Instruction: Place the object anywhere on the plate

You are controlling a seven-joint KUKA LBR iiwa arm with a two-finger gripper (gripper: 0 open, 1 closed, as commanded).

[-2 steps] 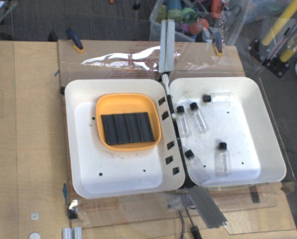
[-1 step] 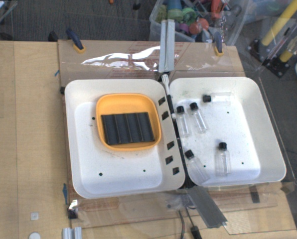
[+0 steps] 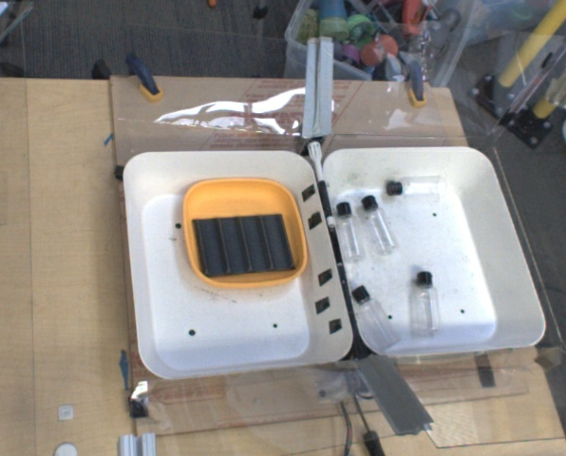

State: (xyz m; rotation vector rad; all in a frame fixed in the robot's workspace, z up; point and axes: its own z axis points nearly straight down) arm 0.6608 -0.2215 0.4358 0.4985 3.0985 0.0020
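An orange plate (image 3: 199, 202) lies in the left bin (image 3: 226, 345). A black ribbed block (image 3: 243, 245) rests flat on the plate, covering most of its middle. In the right bin (image 3: 492, 255) lie several small clear vials with black caps: one at the back (image 3: 408, 187), two side by side near the divider (image 3: 376, 221) (image 3: 348, 228), one toward the front right (image 3: 423, 297), and one at the front left corner (image 3: 370, 310).
A row of black clips (image 3: 321, 255) runs along the divider between the bins. A metal bar (image 3: 317, 88) stands behind the bins. A clear box of coloured toys (image 3: 387, 12) sits beyond the bench. Bare wood extends at left.
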